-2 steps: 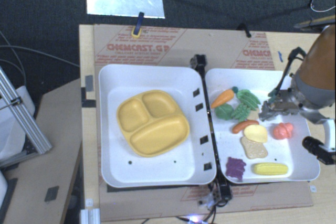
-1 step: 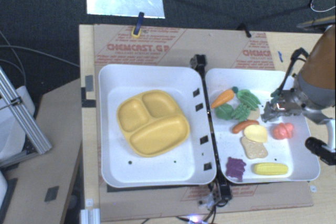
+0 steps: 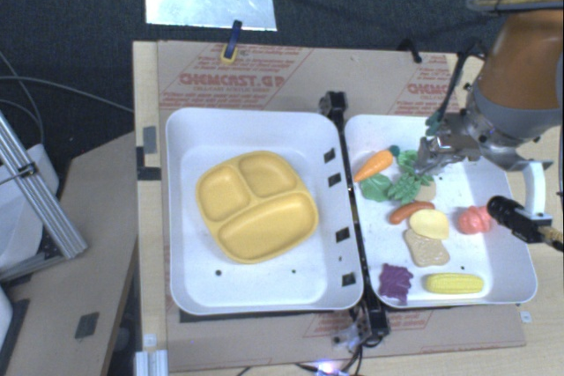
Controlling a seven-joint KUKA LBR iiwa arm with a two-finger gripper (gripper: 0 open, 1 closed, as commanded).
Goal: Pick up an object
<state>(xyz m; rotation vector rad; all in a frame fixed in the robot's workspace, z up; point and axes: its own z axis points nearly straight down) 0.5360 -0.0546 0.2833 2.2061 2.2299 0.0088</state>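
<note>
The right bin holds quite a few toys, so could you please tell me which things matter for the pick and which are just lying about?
For the job:
tool
leafy green toy
carrot
sausage
corn cob

Lying about:
yellow divided plate
left bin
blue-and-yellow clamp

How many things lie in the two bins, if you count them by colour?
Yellow: 3, the divided plate in the left bin, a corn cob, a pale slice
Green: 2, a leafy piece under the gripper, a smooth piece
Orange: 1, carrot
Red: 1, sausage
Pink: 1
Purple: 1
Tan: 1
Total: 10
</note>
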